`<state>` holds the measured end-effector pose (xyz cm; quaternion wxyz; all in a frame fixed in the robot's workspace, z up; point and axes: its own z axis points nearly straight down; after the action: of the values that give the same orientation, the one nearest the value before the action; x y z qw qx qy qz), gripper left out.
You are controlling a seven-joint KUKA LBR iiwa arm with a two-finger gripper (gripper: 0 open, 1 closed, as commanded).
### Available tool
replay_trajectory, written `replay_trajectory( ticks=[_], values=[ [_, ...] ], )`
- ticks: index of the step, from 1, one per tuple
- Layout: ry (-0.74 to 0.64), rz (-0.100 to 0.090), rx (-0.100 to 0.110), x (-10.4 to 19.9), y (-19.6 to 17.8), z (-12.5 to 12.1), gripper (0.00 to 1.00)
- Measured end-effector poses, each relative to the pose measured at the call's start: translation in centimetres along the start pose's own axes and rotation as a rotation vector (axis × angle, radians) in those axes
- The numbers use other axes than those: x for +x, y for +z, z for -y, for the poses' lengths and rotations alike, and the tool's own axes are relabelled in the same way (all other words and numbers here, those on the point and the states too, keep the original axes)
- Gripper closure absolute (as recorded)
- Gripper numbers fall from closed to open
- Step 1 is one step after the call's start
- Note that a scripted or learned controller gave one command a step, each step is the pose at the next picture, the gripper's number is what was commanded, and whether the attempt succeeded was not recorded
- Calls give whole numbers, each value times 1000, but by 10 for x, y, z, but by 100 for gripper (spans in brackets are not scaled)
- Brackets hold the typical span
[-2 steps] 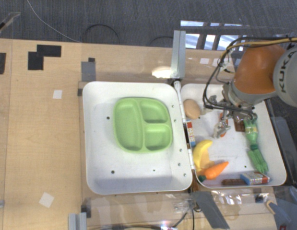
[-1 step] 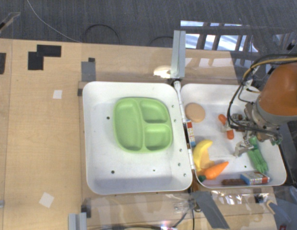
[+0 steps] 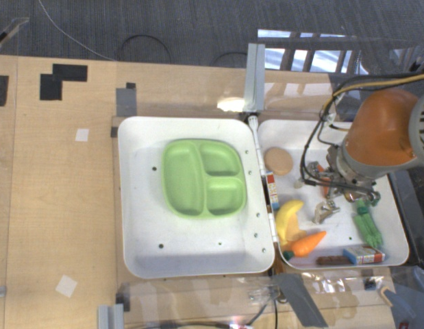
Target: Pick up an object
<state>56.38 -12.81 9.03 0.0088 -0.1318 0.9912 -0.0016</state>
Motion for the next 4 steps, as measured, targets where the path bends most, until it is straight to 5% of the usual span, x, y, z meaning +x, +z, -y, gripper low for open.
replay_trajectory(
  ticks=[1,3,4],
  values=[
    [-201,-2,-1,-32,2,32,0],
    [72,-3,0,-32,1,5,0],
    [161,-3,-2,-28,2,12,0]
  ],
)
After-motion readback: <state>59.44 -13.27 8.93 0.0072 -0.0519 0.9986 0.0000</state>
